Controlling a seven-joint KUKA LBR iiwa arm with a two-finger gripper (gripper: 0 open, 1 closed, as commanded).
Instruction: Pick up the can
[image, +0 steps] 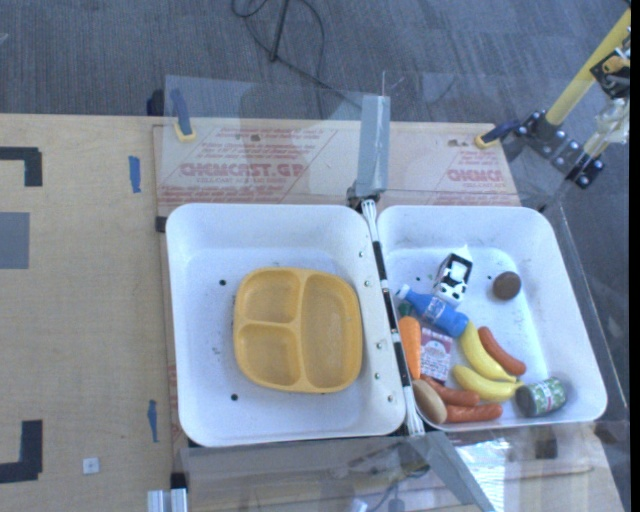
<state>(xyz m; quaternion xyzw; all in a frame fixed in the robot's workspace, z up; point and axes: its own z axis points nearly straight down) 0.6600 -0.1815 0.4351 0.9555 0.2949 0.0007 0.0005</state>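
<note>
The can (541, 397) is seen lying on its side at 5 o'clock in the right bin (560, 240). It is probably kept from rolling by the bin wall and by the banana (482, 383) at its 9 o'clock. The gripper's opening cannot be told.

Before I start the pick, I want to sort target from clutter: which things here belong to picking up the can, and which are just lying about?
Belongs to the job:
can, lying in the right bin, near corner

Just lying about:
yellow divided plate in the left bin
banana
carrot
blue bottle
brown ball
</note>
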